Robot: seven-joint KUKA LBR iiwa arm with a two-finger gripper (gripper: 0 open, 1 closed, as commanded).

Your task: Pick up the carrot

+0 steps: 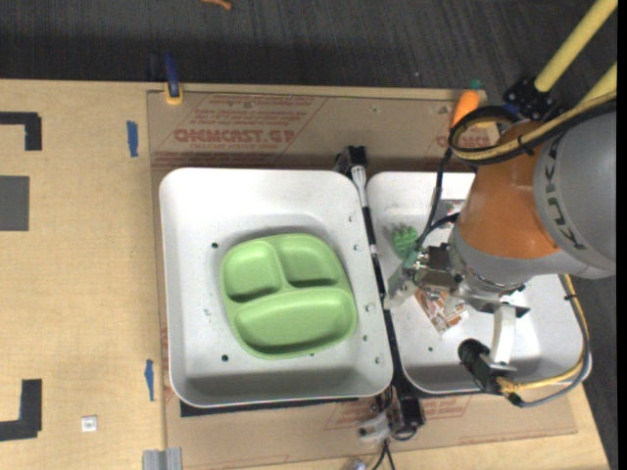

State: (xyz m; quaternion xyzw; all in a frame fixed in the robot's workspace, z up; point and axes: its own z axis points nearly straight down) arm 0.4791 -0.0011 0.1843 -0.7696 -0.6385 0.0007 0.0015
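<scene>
Camera view, looking down at a slant on a cardboard-covered desk (88,262) that carries two shallow white bins side by side.

The left bin (186,262) holds a green divided plate (287,294) lying flat near its middle.

The right bin (549,360) is largely covered by the grey arm (588,194), which reaches in from the right with its orange band above the wrist. The gripper (423,280) hangs low over the left half of this bin, close to the wall shared with the left bin. The wrist hides it, so whether it is wide or narrow cannot be told, and nothing can be seen held in it.

Just beside the gripper, toward the bin's far left corner, lies a small green item (404,239). Toward the near side, a reddish and white item (443,307) lies on the bin floor.

The carrot (467,106) is probably the small orange piece with a green tip on the desk, just past the right bin's far edge. It is partly tucked behind cables, so this is not certain. It is well apart from the gripper.

The step in hand looks like the approach, with no grasp made. The next move calls for lifting clear of the bin wall, travelling toward the desk's far edge, then descending over the carrot.
</scene>
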